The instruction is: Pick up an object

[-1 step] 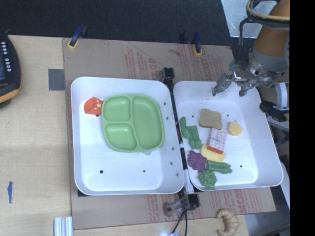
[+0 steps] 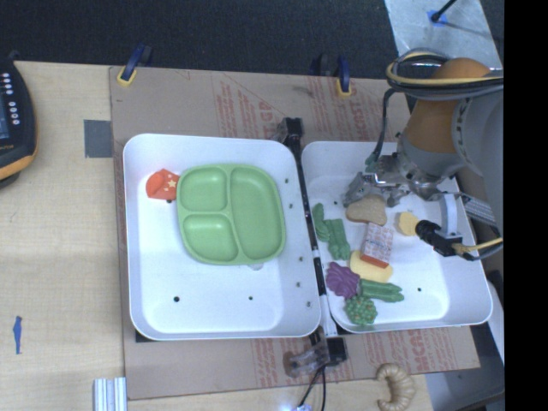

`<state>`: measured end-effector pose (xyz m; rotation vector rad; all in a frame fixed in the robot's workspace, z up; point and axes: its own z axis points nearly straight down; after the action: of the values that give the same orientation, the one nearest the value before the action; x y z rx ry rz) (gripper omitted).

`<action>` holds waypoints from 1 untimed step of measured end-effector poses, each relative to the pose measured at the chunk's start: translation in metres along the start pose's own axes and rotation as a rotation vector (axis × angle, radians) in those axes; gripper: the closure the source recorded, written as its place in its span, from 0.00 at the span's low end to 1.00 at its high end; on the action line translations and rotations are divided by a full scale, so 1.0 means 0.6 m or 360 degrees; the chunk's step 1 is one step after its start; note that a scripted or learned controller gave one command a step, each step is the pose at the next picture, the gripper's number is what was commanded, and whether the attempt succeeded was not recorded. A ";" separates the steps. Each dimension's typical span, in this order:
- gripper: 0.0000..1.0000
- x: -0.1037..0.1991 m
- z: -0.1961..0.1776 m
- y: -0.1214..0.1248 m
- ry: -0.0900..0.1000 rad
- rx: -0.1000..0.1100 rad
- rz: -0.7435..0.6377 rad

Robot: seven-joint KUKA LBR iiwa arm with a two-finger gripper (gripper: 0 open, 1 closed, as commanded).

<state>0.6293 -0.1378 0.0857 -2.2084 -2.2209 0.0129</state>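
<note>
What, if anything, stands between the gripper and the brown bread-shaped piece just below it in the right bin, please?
Nothing visible does. The gripper hangs directly over the upper edge of the brown bread-shaped piece in the right bin. The wrapped packet lies just below the piece and the green pods to its left, crowding it rather than blocking it.

This is a robotics lab. A wooden bench (image 2: 60, 255) carries a cardboard sheet (image 2: 214, 101) held down by clamps (image 2: 133, 62), two white bins (image 2: 214, 311) side by side, a control pendant (image 2: 13, 114) at the left edge, and cables (image 2: 312, 384). Toy food (image 2: 360, 272) serves as test pieces beside the grey arm (image 2: 445, 118).
</note>
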 end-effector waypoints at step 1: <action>0.00 0.006 -0.009 -0.047 -0.0002 -0.0007 0.0003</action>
<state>0.6011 -0.1342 0.0915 -2.2134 -2.2216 0.0091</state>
